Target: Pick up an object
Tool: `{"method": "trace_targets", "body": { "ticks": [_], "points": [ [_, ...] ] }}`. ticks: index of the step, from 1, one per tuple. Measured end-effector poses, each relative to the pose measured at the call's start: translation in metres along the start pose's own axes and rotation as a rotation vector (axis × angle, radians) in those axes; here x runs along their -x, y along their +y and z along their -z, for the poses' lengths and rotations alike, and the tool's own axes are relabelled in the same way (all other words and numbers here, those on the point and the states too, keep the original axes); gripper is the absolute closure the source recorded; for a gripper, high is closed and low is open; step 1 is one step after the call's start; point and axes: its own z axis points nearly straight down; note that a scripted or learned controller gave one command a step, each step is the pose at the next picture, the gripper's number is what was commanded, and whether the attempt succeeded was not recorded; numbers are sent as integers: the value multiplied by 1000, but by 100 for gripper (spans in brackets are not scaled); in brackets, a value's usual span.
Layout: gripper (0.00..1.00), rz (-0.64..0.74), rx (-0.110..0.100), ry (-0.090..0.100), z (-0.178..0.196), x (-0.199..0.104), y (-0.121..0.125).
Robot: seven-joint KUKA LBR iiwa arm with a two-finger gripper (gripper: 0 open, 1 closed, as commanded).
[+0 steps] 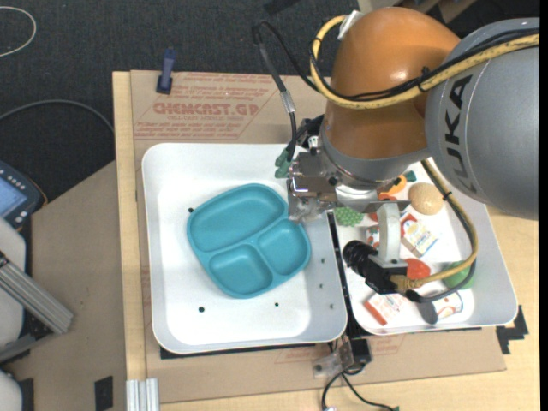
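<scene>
Cardboard covers my counter (pixel 214 110) above dark carpet (pixel 77 50); teal plate (pixel 247 238) lies just left of my jaws (pixel 310 197), whose state I cannot tell.

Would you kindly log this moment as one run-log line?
arm: over bins' divide | gripper: beside teal plate rim | left bin: plate | right bin: clutter | grasp: unconfirmed

We see a dark grey carpet (pixel 77 32) on the floor, all around the bench (pixel 128 229). The bench top is light brown wood. A brown sheet with red letters (pixel 205 108) lies along its far edge, and a small blue clip (pixel 165 71) sits at the far left corner. Thin cables (pixel 51 110) curl over the carpet on the left. A silver metal bar (pixel 34 294) leans near the bench's left edge. The light is bright and even.
</scene>
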Motion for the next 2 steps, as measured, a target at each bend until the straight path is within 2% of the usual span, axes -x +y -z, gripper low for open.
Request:
{"method": "trace_targets", "body": {
  "ticks": [1, 2],
  "points": [
    [100, 14, 17, 9, 40, -74, -24],
    [100, 6, 32, 13, 194, -61, -24]
  ]
}}
